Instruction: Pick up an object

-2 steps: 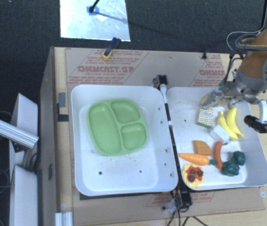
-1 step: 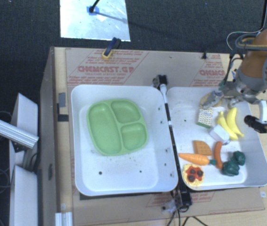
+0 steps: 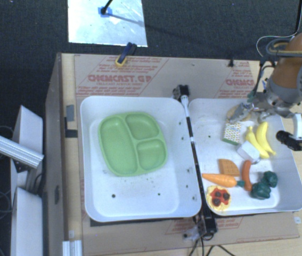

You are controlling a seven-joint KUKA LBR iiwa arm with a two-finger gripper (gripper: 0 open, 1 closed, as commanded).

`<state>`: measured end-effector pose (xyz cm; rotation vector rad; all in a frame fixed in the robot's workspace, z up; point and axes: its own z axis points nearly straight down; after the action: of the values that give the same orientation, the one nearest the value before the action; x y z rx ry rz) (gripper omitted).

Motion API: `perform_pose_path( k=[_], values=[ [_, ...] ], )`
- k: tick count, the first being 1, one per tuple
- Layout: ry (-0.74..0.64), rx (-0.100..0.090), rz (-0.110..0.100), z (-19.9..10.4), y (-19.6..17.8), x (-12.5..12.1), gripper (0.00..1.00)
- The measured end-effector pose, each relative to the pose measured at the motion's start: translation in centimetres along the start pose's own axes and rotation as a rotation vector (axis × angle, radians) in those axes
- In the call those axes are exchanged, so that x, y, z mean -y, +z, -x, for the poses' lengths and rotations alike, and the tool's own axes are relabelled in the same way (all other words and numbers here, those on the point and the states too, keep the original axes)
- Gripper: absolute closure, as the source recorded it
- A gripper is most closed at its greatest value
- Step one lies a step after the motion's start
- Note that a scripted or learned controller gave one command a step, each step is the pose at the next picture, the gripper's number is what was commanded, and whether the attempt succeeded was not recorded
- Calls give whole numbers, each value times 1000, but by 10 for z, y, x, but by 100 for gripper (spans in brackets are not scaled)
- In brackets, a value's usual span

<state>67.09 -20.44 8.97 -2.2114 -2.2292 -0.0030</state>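
My gripper [image 3: 243,112] hangs over the back of the right bin [image 3: 294,196], just above a small green and white packet [image 3: 233,133]. No object shows in it. To the right of the packet lie yellow bananas [image 3: 261,138] and a white block [image 3: 248,152]. Nearer the front are a tan cracker [image 3: 228,167], an orange carrot [image 3: 220,180], a red sausage [image 3: 246,174], green broccoli [image 3: 263,185] and a small pizza [image 3: 219,198].
The left bin [image 3: 95,196] holds a green divided plate [image 3: 132,143]. A black divider bar [image 3: 192,137] runs between the bins. The grey arm with its orange band [image 3: 294,52] comes in at the upper right, with a black cable [image 3: 292,139] over the right bin's edge.
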Motion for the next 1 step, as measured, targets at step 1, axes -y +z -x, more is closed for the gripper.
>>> perform_pose_path(
  k=[1],
  values=[
    [0,0,0,0,0,0,0]
  ],
)
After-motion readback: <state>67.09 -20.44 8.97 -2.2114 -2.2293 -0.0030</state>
